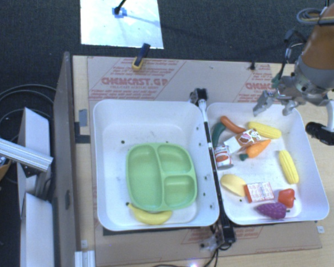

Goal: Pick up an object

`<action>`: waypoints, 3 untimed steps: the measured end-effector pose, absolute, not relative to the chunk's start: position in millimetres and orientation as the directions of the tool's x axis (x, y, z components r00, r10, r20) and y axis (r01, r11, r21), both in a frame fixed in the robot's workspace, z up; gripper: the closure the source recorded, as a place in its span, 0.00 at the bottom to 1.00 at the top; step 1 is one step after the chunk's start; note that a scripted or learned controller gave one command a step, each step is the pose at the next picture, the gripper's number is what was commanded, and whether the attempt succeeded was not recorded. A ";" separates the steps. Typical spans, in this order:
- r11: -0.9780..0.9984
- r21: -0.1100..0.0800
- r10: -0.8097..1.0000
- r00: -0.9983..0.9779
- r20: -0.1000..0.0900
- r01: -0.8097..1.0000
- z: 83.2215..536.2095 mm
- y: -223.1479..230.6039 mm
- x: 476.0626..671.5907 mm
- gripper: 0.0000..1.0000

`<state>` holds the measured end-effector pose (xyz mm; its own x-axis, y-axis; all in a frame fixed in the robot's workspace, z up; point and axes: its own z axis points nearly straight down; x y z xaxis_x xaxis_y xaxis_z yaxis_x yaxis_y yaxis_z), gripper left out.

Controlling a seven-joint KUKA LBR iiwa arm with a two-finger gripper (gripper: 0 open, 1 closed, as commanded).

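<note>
My gripper [275, 105] hangs above the far edge of the right bin [314, 166], fingers spread open with nothing between them. Below it in that bin lie a corn cob [264, 130], an orange carrot [257, 148], a sausage [232, 125], a green pepper [217, 132], a small can [222, 156], a second corn cob [289, 166], a yellow lemon-like piece [233, 184], a red-and-white box [259, 192], a red pepper [287, 197] and purple grapes [271, 209].
The left bin [108, 149] holds a green divided plate [162, 176] and a banana [150, 216] at its near edge. A black clamp bar [207, 132] runs between the bins. Cables and a metal frame stand off the bench at left.
</note>
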<state>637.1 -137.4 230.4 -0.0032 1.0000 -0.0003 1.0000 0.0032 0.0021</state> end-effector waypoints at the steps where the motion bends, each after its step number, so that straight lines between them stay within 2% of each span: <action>1: 0.008 -0.002 1.000 -0.008 0.002 1.000 149.9 -103.9 668.8 0.00; 2: 0.006 0.001 1.000 -0.006 0.000 1.000 142.8 -91.3 661.2 0.00; 3: 0.004 0.024 1.000 -0.004 -0.007 1.000 98.8 -101.6 551.5 0.00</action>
